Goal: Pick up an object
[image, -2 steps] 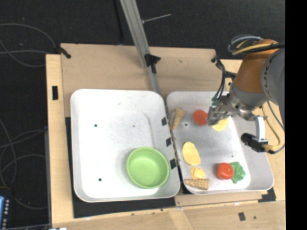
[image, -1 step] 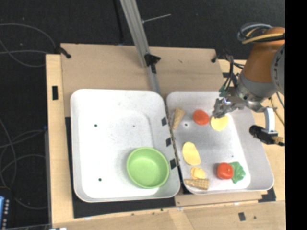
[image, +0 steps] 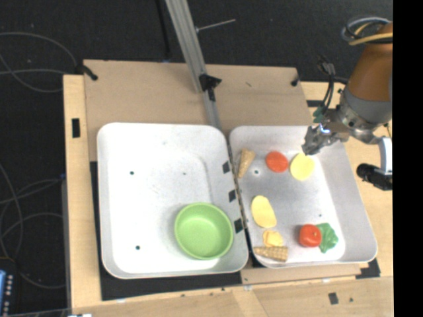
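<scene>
Over the far right part of the right bin (image: 353, 197), the gripper (image: 316, 141) hangs just beside a flat yellow piece (image: 302, 168), and I cannot tell how it is set. No object is seen in its grasp. A red ball (image: 277, 162) lies just left of the yellow piece, so a descent slightly to the left could push one against the other. The yellow piece looks thin and may slide away. It is also near the bin's far wall, which could block the gripper.
</scene>
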You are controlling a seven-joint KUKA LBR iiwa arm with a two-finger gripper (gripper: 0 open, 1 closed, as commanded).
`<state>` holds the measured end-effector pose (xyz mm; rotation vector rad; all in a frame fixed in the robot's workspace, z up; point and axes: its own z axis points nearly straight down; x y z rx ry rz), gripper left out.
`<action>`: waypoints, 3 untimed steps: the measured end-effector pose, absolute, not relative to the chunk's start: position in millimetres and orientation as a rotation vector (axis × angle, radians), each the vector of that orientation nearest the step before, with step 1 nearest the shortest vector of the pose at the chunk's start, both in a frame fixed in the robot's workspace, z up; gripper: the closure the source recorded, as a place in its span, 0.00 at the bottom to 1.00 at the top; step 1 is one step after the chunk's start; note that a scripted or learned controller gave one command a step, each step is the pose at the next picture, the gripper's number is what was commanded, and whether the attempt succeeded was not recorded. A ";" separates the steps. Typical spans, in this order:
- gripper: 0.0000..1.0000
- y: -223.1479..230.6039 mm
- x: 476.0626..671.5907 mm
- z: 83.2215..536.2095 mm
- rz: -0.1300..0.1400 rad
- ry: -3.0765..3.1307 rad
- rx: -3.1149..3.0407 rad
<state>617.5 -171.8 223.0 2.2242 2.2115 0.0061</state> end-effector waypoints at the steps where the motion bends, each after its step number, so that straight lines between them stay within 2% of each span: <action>1: 1.00 -174.2 611.2 270.9 0.006 2.212 2.222; 2: 1.00 -117.6 606.6 259.3 0.000 2.228 2.214; 3: 1.00 -63.3 611.3 246.1 0.000 2.228 2.214</action>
